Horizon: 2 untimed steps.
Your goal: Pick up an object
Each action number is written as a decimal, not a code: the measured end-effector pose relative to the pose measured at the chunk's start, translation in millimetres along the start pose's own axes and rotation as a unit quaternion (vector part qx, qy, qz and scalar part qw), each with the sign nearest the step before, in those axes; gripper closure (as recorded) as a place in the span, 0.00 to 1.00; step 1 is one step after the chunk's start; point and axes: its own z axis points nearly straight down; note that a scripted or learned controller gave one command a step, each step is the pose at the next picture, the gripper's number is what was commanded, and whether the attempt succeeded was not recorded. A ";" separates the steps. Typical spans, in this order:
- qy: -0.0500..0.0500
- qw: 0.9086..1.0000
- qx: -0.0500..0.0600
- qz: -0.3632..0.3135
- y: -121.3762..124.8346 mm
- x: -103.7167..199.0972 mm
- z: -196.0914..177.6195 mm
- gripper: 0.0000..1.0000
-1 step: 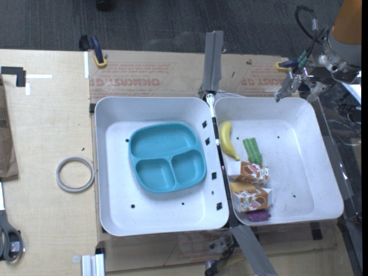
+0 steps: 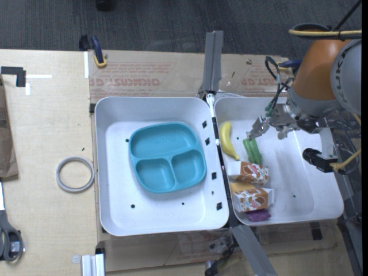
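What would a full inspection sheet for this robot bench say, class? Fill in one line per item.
Surface: pale wooden bench bearing two shallow white bins, left bin and right bin.
Job's things: in the right bin, a yellow banana, a green oblong object, two orange-and-white snack packets and a small purple item.
Clutter: a turquoise three-compartment plastic tray in the left bin; a grey ring and scissors on the bench.
Grippers: two-finger gripper over the right bin, above the green object, holding nothing visible.
Cables: yellow and black cables by the arm.
Surroundings: dark carpet floor.
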 end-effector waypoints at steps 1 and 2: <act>-0.001 0.987 -0.003 -0.164 42.0 21.5 49.4 0.00; -0.001 0.987 -0.003 -0.164 41.9 21.4 49.5 0.00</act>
